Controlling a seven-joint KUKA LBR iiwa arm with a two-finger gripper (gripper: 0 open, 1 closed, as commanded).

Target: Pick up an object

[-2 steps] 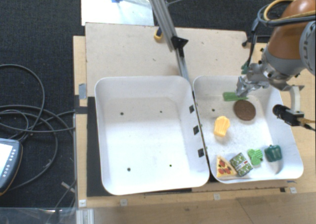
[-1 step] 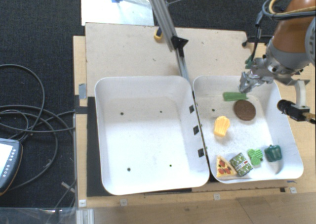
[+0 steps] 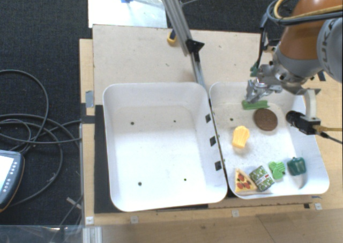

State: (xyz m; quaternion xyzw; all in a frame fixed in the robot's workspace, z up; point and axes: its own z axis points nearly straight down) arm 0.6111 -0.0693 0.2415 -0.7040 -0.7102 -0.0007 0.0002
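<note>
From above, the arm [image 3: 311,27] reaches in from the right and hangs over the far end of the right bin [image 3: 316,183], its jaws low over a flat green piece [image 3: 255,104] that lies there beside a brown disc [image 3: 265,119]. The gripper [image 3: 257,93] seems to touch the green piece, but I cannot tell whether the jaws are spread or pinching it. Nearer me lie a yellow block [image 3: 240,137], a pizza slice [image 3: 244,181], a small patterned box [image 3: 261,177], a light green toy [image 3: 277,169] and a dark green pepper [image 3: 296,166]. The left bin [image 3: 115,145] sits beside it on the surface. Nothing looks lifted yet; the closing and the lift seem left to do.
</note>
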